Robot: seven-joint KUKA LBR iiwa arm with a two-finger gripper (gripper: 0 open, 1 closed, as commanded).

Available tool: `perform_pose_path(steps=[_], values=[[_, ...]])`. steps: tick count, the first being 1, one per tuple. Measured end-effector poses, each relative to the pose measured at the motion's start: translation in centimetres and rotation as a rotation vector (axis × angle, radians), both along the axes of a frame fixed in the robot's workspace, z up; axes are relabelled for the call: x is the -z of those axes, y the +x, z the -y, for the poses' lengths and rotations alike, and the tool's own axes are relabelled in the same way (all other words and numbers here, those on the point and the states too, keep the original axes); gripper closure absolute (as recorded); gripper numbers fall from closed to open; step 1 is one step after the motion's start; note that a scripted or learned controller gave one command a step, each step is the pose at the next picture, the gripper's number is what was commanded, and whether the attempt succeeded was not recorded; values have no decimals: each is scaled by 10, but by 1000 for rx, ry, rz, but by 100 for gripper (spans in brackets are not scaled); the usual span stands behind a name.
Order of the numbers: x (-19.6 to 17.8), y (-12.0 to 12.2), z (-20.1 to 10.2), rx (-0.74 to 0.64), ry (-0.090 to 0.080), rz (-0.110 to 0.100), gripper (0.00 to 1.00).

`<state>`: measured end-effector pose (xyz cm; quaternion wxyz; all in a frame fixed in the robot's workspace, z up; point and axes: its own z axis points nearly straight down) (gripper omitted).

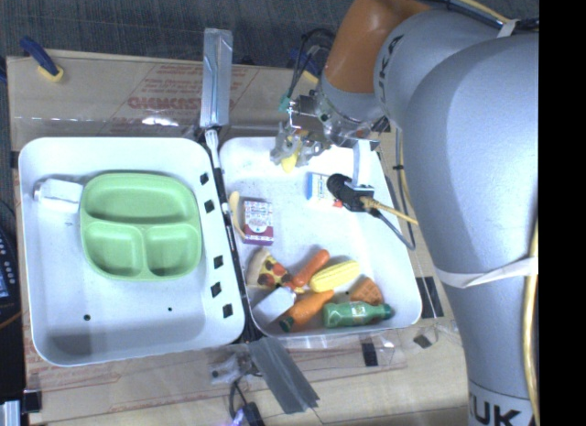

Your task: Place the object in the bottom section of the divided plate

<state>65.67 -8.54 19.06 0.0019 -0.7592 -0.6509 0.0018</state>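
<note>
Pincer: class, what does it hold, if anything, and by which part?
Cannot be told: a small yellow object sits right at the pincer, over the right bin.

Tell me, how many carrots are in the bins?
2, both in the right bin: one carrot beside the corn, another carrot below it by the green bottle. More could be hidden.

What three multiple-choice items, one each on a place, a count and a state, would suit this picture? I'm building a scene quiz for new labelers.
1. Where is the green plate?
A. left bin
B. right bin
C. on the bench

2. How many sections does the plate have?
A. two
B. three
C. five

3. What lies in the plate?
A. a carrot
B. a bottle
C. nothing

Answers: 1 A, it sits in the left bin. 2 B, one wide section above two smaller ones. 3 C, its sections are bare; the carrot and green bottle lie in the right bin.
</note>
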Motion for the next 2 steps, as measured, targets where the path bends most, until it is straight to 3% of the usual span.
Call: perform_pose_path(steps=[1, 2], values=[[1, -8, -92, -223, 0, -3, 100], [1, -8, -92, -222, 0, -3, 0]])
